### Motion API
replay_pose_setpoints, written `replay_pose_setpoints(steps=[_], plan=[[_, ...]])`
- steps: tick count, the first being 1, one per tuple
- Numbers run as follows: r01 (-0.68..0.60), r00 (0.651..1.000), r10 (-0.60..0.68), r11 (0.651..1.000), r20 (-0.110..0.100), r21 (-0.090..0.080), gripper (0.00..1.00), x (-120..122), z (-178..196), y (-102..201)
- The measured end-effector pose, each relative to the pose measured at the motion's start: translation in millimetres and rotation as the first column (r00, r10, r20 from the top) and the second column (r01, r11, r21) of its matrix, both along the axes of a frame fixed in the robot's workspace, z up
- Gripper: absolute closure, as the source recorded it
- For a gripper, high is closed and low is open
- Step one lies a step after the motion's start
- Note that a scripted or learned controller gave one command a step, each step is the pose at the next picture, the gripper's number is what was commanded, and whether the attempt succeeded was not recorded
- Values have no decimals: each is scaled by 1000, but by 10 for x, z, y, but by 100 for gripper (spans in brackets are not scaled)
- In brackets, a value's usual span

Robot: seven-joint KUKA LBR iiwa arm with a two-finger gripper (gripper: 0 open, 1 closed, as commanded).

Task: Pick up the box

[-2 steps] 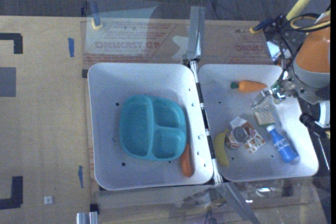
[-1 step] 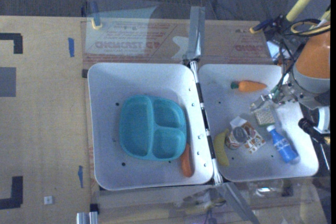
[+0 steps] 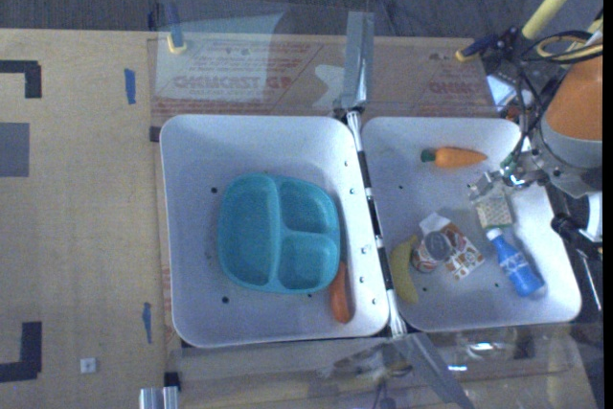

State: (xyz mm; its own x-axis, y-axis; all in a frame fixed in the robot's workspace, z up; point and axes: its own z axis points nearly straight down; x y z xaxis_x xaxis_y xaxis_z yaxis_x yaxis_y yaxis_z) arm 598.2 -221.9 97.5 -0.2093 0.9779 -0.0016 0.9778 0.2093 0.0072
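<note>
Gripper (image 3: 498,189) hung over the right bin's (image 3: 565,306) two o'clock corner, seemingly clenching the small box (image 3: 492,209).

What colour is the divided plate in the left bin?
Teal-blue all over, seen clearly in the camera view: the divided plate lies in the left bin.

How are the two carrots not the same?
The carrot in the right bin lies sideways near the far wall; the carrot in the left bin lies up-and-down beside the teal plate. The first shows a green top; the second's end is unclear. Both are orange.
</note>
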Motion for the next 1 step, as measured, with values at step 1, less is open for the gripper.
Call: replay_pose_setpoints(steps=[1], plan=[[77,997,-77,997,-6,0,100,34,828,643]])
